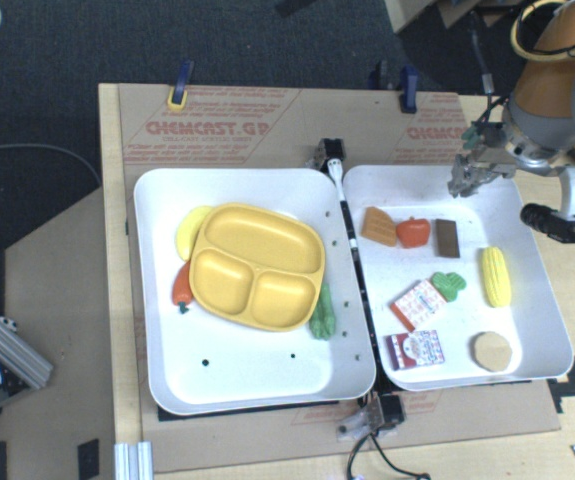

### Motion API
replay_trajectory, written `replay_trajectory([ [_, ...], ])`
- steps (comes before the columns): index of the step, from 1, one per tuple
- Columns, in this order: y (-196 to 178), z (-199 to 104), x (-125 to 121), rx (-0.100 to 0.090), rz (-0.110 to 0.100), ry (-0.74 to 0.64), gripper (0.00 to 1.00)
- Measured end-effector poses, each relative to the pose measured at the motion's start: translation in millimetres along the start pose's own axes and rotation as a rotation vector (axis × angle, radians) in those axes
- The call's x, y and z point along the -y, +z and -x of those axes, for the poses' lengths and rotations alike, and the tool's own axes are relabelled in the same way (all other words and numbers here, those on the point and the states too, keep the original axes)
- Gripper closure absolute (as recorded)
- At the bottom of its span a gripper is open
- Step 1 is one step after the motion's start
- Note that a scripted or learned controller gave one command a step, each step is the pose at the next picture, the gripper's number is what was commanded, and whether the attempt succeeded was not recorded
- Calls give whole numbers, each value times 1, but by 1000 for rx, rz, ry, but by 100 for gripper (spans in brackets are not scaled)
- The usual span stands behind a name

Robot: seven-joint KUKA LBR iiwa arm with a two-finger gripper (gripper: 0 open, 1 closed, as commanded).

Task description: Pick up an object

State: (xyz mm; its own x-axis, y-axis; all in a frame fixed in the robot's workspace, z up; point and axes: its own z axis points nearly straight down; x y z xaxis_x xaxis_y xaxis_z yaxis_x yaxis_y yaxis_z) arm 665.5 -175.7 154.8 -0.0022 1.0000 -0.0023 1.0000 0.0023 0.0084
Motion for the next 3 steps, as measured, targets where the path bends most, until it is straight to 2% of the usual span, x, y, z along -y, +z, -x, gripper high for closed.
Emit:
replay_trajectory([
  [1,-48,-7,1,0,0,0,100],
  [2,-73,-7,0,0,-2,1,100],
  [3,-63,-63,0,-5,-10,-4,100],
])
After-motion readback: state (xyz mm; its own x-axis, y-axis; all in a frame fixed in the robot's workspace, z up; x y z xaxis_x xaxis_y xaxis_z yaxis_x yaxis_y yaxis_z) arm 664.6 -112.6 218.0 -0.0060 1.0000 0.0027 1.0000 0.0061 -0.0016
